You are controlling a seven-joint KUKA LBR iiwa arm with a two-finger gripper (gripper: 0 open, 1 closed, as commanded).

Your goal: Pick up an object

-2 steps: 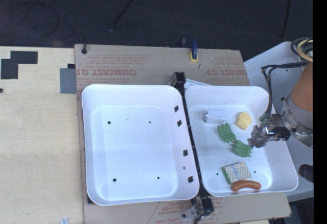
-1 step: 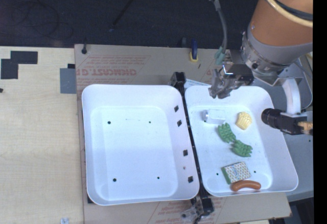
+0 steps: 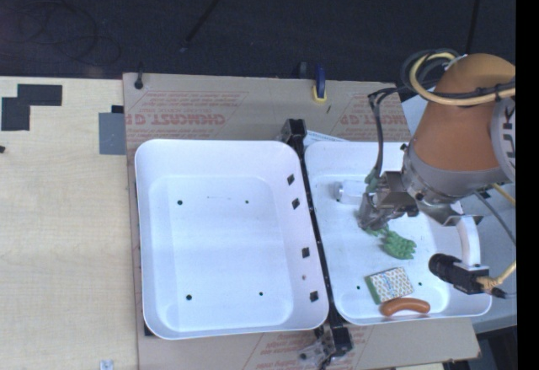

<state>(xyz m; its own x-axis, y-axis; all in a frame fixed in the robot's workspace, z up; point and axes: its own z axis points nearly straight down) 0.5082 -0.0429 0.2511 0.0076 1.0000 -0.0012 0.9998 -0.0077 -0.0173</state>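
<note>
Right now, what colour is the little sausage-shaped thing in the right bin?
The sausage-shaped thing is orange-red, clearest in the camera view.

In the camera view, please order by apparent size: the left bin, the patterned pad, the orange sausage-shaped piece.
1. left bin, by far
2. patterned pad
3. orange sausage-shaped piece: similar length, but narrower

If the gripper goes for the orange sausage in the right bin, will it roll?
Probably: the sausage looks round and elongated, so a sideways nudge may roll it. It lies by the bin wall, which could stop it. Its smooth-looking skin may slip.
</note>
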